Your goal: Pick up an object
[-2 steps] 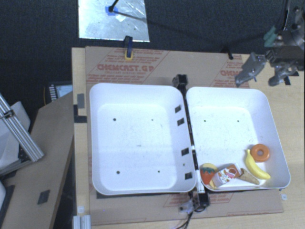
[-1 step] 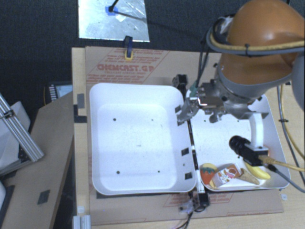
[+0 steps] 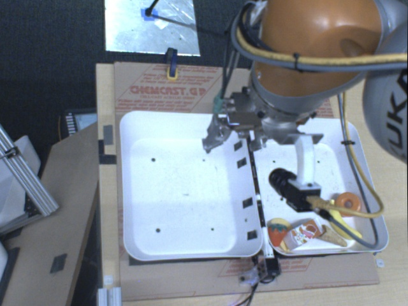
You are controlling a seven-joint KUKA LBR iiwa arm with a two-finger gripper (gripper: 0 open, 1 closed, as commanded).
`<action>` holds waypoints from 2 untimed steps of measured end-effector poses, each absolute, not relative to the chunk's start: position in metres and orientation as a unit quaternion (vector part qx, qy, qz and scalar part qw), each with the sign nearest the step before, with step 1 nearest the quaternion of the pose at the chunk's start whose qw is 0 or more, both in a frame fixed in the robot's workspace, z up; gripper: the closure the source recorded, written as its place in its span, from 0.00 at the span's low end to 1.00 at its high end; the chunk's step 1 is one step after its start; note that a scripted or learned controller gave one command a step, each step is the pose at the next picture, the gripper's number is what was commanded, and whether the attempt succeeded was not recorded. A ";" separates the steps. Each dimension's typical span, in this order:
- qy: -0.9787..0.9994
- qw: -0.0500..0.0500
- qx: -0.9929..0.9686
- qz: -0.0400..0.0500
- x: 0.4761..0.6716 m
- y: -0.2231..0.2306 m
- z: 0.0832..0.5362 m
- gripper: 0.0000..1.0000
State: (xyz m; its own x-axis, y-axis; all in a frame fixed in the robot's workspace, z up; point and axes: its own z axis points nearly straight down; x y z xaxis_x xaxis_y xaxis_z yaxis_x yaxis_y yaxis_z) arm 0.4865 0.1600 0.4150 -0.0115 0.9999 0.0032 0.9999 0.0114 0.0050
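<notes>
Down in the near corner of the shallow white plastic bin on the view's right [image 3: 328,164], a handful of small objects lies bunched together. A round orange ball-like piece [image 3: 348,202] sits farthest toward the bin's outer wall. Nearer the front rim, a small red-and-white printed packet [image 3: 301,234] lies flat, with a rounded orange piece [image 3: 278,232] touching its left side, close to the wall between the bins. A curved yellow banana-shaped item [image 3: 344,225] and a tan cone-shaped item [image 3: 333,236] lie just to the packet's right; what they are made of is too small to tell.

Well apart from that cluster, the grey metal two-finger gripper [image 3: 215,139] hangs over the far right corner of the matching white bin on the view's left [image 3: 178,190], just beside the dividing wall. Whether the claw is wide or narrow cannot be told from this angle. Above it, the arm's glossy orange band [image 3: 312,24] bulks large in the upper right of the view.

A row of small black clips [image 3: 242,163] runs along the wall where the two bins meet. Both bins rest on a tan cardboard sheet with red lettering [image 3: 169,89]. Beyond it, a crinkled silver foil square [image 3: 152,18] lies on the dark floor, and a small yellow-and-blue clamp [image 3: 171,64] stands at the cardboard's far edge.
</notes>
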 end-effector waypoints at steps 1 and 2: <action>0.709 0.002 0.705 0.003 0.568 0.189 0.424 0.00; 0.711 0.001 0.703 0.007 0.535 0.238 0.522 0.00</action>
